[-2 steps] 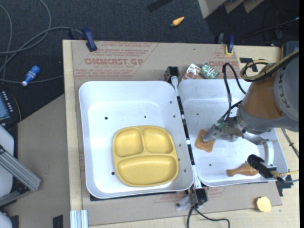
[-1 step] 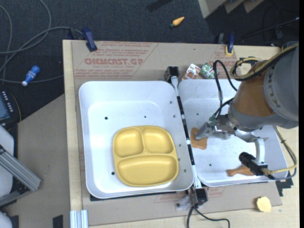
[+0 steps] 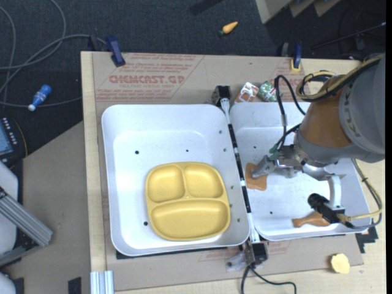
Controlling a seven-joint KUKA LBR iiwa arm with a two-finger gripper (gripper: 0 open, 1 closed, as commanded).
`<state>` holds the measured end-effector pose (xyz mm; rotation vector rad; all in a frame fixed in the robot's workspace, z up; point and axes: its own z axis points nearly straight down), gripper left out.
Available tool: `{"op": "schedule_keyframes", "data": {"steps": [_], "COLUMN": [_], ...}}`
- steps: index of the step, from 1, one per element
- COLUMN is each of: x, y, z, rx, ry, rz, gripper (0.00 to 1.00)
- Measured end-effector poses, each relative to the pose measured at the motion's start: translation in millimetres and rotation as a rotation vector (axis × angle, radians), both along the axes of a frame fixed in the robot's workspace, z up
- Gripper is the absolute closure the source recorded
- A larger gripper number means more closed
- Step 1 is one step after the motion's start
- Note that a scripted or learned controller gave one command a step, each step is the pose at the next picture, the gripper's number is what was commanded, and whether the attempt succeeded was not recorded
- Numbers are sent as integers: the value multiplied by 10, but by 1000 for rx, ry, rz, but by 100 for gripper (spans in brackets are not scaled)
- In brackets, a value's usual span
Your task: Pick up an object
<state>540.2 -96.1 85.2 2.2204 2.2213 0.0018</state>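
As seen from near to far, bench edge: bore a yellow lump (image 3: 340,263) outside both bins, just off the near right corner of the right bin (image 3: 269,127).
Orange piece (image 3: 304,222): lay flat in the right bin, close to its near wall, right of centre.
Yellow plate (image 3: 187,201): sat in the left bin (image 3: 119,158), three compartments facing up, toward the near side.
Orange-brown block (image 3: 256,180): lay in the right bin, close beside its left wall, about midway from near to far.
Gripper (image 3: 267,166): hung at the far right edge of the orange-brown block; contact impossible to judge; likewise impossible to tell whether apart, together or clamped.
Arm (image 3: 334,127): reached in from the right over the right bin.
Packets (image 3: 257,92): lay on the bench just beyond the right bin's far wall.
Blue clamps (image 3: 114,49): gripped the far bench edge, one left, one right.
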Motion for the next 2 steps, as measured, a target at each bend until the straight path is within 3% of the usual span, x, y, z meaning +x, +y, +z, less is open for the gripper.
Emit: {"op": "schedule_keyframes", "data": {"steps": [1,2], "x": [-107,18], "y": [13,-42], "z": [5,0], "rx": [-1,0], "ry": [0,-1], "rz": [-1,1], "gripper": [0,0]}}
